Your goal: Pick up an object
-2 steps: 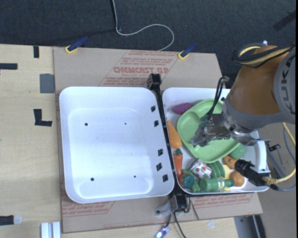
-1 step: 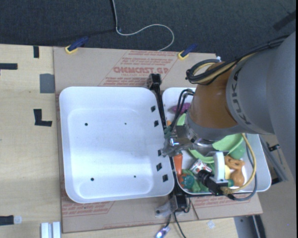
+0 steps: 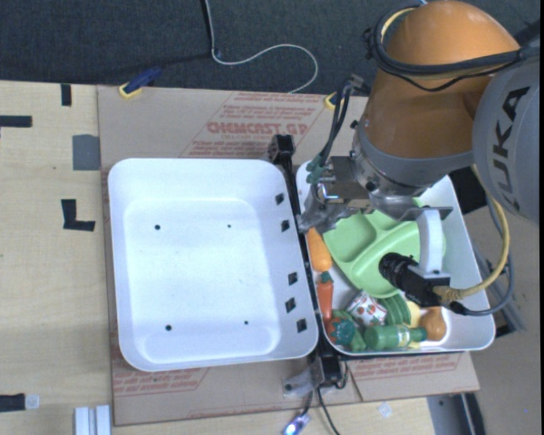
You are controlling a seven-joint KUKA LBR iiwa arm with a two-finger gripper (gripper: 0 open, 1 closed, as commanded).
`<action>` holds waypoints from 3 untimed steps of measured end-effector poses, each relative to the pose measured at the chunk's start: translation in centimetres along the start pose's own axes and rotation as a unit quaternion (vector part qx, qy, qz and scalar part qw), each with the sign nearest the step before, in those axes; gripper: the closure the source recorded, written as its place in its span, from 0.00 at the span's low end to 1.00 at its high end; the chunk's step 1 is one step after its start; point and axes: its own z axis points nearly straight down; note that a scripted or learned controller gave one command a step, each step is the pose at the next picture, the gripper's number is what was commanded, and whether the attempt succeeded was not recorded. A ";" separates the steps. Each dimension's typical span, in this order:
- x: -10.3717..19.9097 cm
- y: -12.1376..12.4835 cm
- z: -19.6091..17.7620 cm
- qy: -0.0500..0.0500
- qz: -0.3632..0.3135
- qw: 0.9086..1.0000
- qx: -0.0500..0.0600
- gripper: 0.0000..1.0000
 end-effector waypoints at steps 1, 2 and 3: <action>-2.7 -0.1 -2.1 -0.003 0.005 1.000 0.007 1.00; -5.3 1.9 10.8 -0.004 0.006 1.000 0.014 1.00; -2.8 -0.2 4.0 -0.001 0.003 1.000 0.005 1.00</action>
